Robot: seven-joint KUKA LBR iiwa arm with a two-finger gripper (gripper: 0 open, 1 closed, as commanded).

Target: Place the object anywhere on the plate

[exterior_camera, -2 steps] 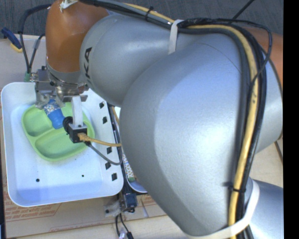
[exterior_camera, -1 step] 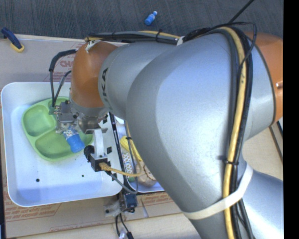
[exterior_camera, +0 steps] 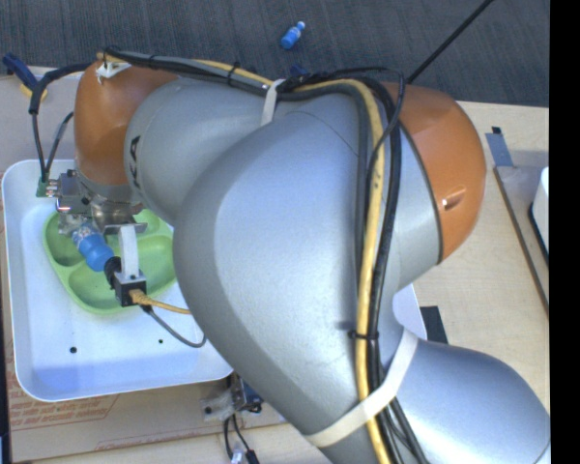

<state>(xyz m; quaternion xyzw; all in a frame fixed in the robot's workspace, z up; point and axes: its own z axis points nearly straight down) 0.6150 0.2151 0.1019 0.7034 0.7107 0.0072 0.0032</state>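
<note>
A green plate with lobed sections lies in the left white bin, towards its back. My gripper hangs straight over the plate's left half. A small blue cylinder-like object sits right under the gripper, over the plate. I cannot tell whether it is gripped or resting on the plate. The grey arm with its orange band covers the plate's right side and most of the bench.
The left bin's front floor is bare white with a few small dark dots. A small blue item lies on the dark floor beyond the bench. The bulky arm hides the bench's middle and right.
</note>
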